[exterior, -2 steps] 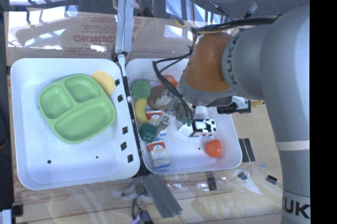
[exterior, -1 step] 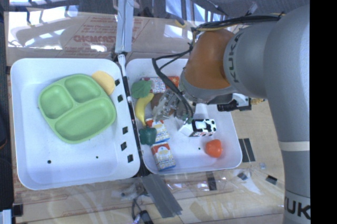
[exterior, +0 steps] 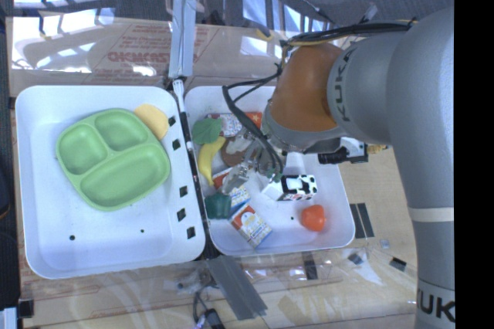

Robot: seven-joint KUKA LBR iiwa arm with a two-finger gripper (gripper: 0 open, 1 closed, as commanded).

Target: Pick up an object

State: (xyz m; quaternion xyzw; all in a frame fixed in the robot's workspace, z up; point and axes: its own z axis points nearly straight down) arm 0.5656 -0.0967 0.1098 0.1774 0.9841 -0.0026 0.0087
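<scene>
Tool: you see the tool low in the right bin, under the arm's orange band; whether it is open or closed you cannot tell, and you cannot make out anything held in it.
Banana: the banana lies just left of the tool, by the bin's left wall.
Green pieces: one green piece sits above the banana, a darker green one below it.
Black-and-white toy: the black-and-white toy lies just right of the tool.
Orange ball: the orange ball rests below that toy, apart from the tool.
Carton: a small carton lies below the tool.
Left bin: the left bin, well apart from the tool, carries a green divided plate with a yellow piece at its upper right edge.
</scene>
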